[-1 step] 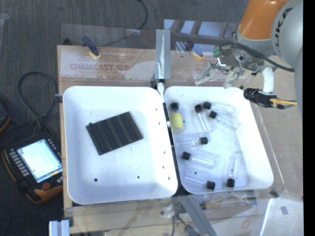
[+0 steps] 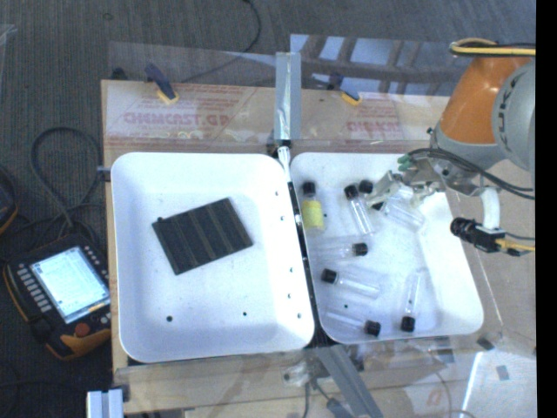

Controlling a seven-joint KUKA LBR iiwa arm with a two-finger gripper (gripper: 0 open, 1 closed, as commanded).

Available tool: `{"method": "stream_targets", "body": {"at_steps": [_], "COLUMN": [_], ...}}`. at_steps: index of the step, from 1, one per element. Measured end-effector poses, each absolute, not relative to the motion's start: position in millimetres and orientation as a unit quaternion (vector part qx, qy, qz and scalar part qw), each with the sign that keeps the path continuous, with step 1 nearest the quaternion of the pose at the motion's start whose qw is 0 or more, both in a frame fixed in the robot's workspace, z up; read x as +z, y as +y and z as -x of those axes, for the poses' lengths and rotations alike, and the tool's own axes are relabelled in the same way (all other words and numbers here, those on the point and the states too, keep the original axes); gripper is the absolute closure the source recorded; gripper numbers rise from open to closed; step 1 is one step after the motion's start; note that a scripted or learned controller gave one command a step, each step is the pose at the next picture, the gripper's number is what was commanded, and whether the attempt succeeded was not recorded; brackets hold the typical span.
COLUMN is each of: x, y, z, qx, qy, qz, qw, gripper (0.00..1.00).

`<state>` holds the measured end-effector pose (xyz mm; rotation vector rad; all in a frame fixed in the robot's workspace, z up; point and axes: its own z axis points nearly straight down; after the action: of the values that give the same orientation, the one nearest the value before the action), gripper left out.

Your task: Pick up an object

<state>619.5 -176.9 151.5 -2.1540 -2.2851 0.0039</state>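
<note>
The right bin (image 2: 452, 312) holds several clear vials with black caps. One vial (image 2: 357, 205) lies near the bin's top, another (image 2: 348, 279) in the middle, and a third (image 2: 409, 301) towards the lower right. A small yellow vial (image 2: 312, 215) lies by the left wall, below a black cap (image 2: 308, 188). My gripper (image 2: 389, 190) hangs low over the upper right part of this bin, beside a clear vial (image 2: 406, 210) that lies just below and right of it. The grey arm with its orange band (image 2: 474, 103) reaches in from the upper right.
The left bin (image 2: 139, 320) holds a black ribbed mat (image 2: 203, 235), lying at a slant. A handheld control pendant (image 2: 61, 290) lies off the bench at the left. Cables and a black connector (image 2: 466, 227) hang over the right bin's right rim.
</note>
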Motion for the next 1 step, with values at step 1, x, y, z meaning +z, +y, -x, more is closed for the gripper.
{"method": "stream_targets", "body": {"at_steps": [1], "x": [112.6], "y": [-180.4], "z": [-643.4], "qx": [0.0], "qy": [-0.734], "qz": [0.68], "qw": [-0.001], "gripper": [0.0]}}
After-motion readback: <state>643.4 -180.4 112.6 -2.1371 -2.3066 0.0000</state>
